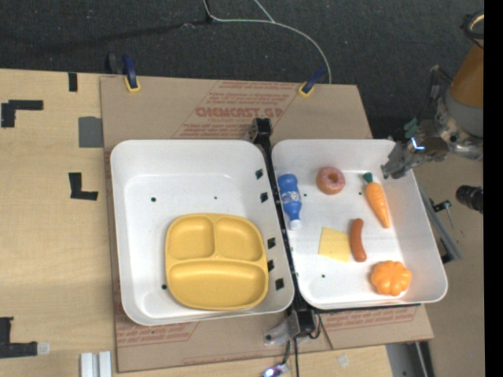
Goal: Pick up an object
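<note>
Carrot [379,203] lies beside sausage [357,239] and donut [331,181]; end effector [401,162] grip unreadable.

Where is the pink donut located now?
The pink donut lies in the right bin, near its far edge, between the blue bottle and the carrot.

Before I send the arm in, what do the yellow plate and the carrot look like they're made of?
Yellow plate: probably hard moulded plastic, with an even matte colour and smooth rounded dividers. Carrot: likely toy plastic or rubber, uniform orange with a slight sheen; which one can't be told.
</note>
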Robot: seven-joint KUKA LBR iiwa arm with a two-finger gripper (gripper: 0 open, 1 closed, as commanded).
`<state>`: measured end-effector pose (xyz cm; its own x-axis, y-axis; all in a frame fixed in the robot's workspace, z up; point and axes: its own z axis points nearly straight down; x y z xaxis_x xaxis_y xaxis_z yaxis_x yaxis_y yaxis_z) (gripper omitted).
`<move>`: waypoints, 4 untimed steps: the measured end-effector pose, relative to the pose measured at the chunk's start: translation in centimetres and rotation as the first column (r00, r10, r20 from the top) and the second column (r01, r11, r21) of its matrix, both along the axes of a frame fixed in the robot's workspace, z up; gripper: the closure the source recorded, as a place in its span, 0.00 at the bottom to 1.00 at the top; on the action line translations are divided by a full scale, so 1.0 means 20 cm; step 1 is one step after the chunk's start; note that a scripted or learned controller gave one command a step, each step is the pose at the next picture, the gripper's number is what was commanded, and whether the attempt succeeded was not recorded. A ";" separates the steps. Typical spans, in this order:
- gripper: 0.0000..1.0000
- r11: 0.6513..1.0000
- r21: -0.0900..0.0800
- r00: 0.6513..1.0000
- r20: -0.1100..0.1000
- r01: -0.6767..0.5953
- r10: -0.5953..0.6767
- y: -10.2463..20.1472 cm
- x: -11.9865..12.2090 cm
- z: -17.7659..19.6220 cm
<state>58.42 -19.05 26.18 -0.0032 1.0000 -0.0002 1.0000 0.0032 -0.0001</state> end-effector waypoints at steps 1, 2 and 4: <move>1.00 1.000 0.002 1.000 -0.007 -0.003 0.003 0.29 0.01 -0.05; 1.00 1.000 0.001 1.000 -0.006 -0.003 0.003 0.55 0.07 -0.04; 1.00 1.000 -0.001 1.000 -0.007 -0.002 0.002 0.98 0.19 -0.15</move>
<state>62.29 0.51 23.09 -0.0051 1.0000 -0.0009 1.0000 0.0051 -0.0075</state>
